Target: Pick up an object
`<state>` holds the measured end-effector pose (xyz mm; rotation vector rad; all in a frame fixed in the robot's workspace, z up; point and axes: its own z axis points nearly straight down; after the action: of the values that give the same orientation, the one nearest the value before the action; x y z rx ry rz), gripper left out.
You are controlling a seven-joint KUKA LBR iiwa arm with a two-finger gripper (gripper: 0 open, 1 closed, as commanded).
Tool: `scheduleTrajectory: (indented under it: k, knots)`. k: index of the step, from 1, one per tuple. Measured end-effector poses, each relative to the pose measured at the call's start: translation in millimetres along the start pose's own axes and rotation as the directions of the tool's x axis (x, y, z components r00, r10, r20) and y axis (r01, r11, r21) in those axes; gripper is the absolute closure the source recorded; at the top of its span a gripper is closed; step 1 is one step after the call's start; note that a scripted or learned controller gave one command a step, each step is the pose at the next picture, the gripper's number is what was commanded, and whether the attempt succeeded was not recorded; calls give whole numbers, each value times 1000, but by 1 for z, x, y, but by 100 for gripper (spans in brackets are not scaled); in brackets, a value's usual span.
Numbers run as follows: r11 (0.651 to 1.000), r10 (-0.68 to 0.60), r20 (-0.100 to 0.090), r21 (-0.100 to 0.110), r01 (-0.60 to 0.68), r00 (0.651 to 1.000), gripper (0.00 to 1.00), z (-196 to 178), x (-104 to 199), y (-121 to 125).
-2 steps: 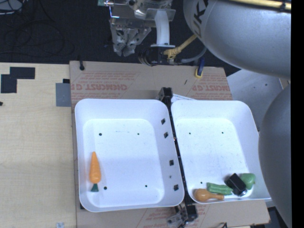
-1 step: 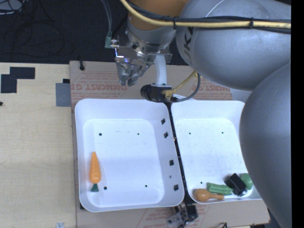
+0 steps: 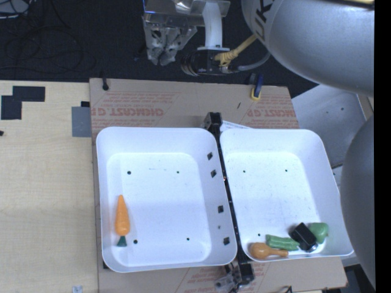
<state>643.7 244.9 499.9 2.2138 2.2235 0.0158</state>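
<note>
We see the gripper (image 3: pixel 165 44) at the top of the frame, left of centre, above the dark area behind the bench and well clear of both bins. We can't tell how far its fingers are open from this angle; nothing visible between them. The grey arm (image 3: pixel 311 29) fills the upper right corner.

Left bin (image 3: pixel 107 163): one toy carrot (image 3: pixel 122 218), orange with a small green top, lying near the lower left corner, tip pointing toward the top of the frame.

Right bin (image 3: pixel 324 157): four items bunched in the lower right corner. An orange pear-shaped piece (image 3: pixel 267 251) sits lowest and furthest left. A long green piece (image 3: pixel 282 243) lies just above it, touching or nearly so. A black block (image 3: pixel 303 236) sits to its right, overlapping a rounded green piece (image 3: pixel 319 230) at the bin's corner.

Both bins sit side by side on a brown cardboard sheet (image 3: pixel 183 105), joined by a black divider (image 3: pixel 221 188) along the middle.
</note>
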Motion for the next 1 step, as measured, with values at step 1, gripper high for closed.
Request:
scheduleTrajectory:
  k: [1]
  knots:
    - [1000, 9, 9, 20, -9, 1000, 100, 80, -67, -1]
